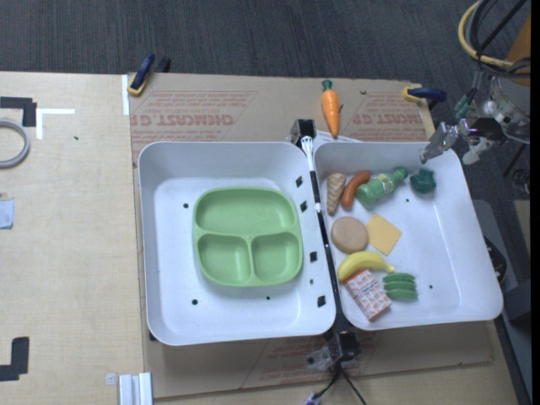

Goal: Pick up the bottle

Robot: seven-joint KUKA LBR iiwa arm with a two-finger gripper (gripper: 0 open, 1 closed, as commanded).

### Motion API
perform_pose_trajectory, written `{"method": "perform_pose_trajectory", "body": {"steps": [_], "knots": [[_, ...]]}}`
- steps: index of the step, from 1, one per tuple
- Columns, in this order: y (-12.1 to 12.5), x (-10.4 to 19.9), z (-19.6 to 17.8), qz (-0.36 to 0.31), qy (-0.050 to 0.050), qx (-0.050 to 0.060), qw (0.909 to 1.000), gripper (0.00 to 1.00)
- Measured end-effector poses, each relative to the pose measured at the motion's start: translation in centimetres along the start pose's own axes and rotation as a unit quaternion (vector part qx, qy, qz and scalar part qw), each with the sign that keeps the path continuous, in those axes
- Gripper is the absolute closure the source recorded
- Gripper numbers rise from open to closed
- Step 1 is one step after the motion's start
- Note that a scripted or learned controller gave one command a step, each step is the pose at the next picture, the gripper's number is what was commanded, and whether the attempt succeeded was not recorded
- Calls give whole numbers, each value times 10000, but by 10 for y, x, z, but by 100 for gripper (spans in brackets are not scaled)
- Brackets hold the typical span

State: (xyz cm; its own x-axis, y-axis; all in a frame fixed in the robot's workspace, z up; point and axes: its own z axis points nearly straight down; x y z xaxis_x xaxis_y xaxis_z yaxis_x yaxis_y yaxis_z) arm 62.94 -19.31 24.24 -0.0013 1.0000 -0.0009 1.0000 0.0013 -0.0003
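Note:
The green bottle point(381, 186) lies on its side in the upper part of the right bin point(460, 251), its neck pointing right towards a dark green broccoli piece point(423, 181). My gripper point(450, 149) hovers over the bin's top right corner, up and to the right of the bottle and apart from it. Its fingers point(434, 147) stand open and hold nothing.
Around the bottle in the right bin lie a sausage point(356, 188), a bread stick point(336, 192), a round cookie point(348, 234), a cheese slice point(384, 234), a banana point(364, 265), a red box point(369, 294) and pea pods point(401, 286). The left bin point(160, 251) holds a green divided plate point(248, 236). A carrot point(330, 108) lies on the cardboard behind the bins.

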Motion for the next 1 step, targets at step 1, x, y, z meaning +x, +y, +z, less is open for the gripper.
{"method": "perform_pose_trajectory", "body": {"steps": [1], "knots": [[0,0,-10,-13,-9,-5,10000,100]]}}
